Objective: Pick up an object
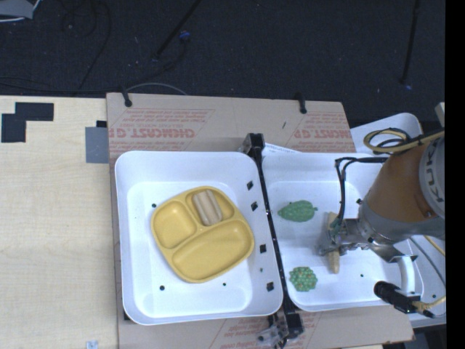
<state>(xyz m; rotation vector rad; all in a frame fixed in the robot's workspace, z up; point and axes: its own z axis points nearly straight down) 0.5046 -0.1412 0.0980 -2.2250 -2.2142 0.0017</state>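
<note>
Reaching in from the right, the arm (403, 195) bends down into the right bin (320, 167), its pincer (330, 251) low over a tan stick (333, 242); whether it grips, I cannot tell.

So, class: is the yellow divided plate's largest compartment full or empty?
Empty. The yellow divided plate in the left bin shows bare yellow in its largest compartment; a tan item lies in a smaller one.

Grey arm (436, 173) with broad orange band (396, 187), black cable (347, 167) looped alongside, dark metal pincer (330, 242)
</note>
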